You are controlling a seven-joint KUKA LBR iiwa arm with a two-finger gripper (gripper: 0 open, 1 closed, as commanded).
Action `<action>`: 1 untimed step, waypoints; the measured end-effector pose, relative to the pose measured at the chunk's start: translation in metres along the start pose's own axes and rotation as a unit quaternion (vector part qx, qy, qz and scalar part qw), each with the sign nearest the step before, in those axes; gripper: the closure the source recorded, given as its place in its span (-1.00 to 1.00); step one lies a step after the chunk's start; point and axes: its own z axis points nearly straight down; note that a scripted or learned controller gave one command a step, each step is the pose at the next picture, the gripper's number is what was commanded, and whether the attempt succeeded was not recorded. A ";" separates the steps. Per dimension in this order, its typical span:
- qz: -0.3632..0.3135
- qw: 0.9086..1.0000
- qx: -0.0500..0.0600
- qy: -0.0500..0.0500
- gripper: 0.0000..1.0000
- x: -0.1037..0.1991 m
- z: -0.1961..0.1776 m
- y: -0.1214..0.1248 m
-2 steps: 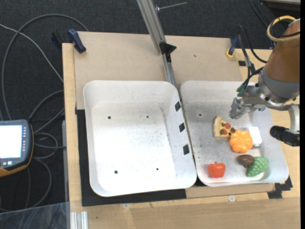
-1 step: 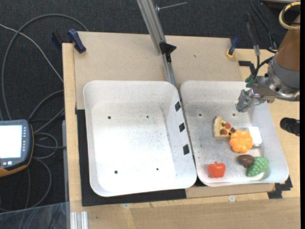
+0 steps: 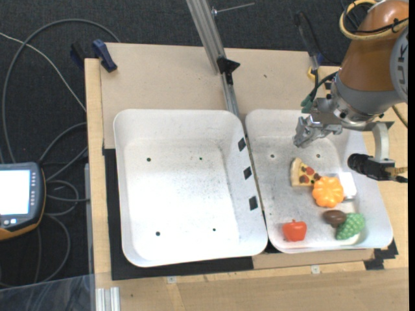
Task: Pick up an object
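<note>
Nearest us, a red toy tomato (image 3: 294, 230) and green toy grapes (image 3: 350, 226) lie at the right bin's (image 3: 272, 135) front, with a brown piece (image 3: 334, 218), an orange pumpkin (image 3: 327, 190) and a pizza slice (image 3: 301, 172) behind. Our gripper (image 3: 305, 135) hangs over the bin's far part, just beyond the pizza slice, holding nothing; we cannot tell its opening. We judge this the approach: next it must come down over one toy.

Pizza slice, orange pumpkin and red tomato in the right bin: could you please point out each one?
Pizza slice (image 3: 301, 172), camera view, on the middle of its topping side.
Orange pumpkin (image 3: 327, 191), camera view, on its ribbed top.
Red tomato (image 3: 294, 230), camera view, on the middle of its red body.
</note>
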 end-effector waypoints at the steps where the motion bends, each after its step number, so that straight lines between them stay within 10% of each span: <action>1: 0.000 1.000 0.001 0.000 1.00 0.057 0.012 0.013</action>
